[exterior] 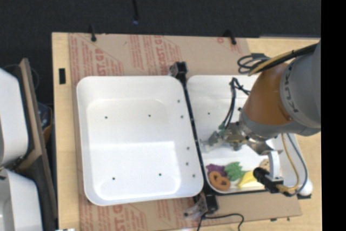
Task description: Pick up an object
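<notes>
The arm [281, 97] reaches in over the right bin [208, 96], its orange band above the wrist and the wrist angled down toward that bin's floor. The gripper [216, 138] sits low over the right bin, near the divider shared with the left bin [130, 138]; whether it is spread or closed cannot be told. Small objects [230, 175] lie clustered in the right bin's near corner, just beside the gripper: a purple piece, an orange pretzel-like piece, a green piece, a yellow piece.
</notes>
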`<action>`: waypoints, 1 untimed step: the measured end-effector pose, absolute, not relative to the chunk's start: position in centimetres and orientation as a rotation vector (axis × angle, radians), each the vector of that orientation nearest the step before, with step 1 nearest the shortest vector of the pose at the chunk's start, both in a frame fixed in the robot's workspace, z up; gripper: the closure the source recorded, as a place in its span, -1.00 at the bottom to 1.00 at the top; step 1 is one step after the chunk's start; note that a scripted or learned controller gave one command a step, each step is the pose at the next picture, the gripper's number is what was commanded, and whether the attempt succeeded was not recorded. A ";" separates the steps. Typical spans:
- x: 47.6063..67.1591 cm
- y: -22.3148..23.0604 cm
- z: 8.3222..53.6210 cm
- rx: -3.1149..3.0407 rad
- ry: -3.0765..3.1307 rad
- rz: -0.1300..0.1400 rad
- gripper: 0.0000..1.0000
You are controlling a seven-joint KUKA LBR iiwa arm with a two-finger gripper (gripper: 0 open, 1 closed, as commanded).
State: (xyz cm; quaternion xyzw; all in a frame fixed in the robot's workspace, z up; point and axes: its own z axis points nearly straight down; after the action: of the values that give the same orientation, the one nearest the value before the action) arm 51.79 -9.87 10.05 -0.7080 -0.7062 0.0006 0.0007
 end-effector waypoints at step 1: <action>56.1 -14.9 21.5 -2.232 -2.225 -0.009 -1.00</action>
State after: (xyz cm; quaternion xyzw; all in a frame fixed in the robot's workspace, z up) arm 56.10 -14.92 21.47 -0.7081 -0.7061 -0.0028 -0.0051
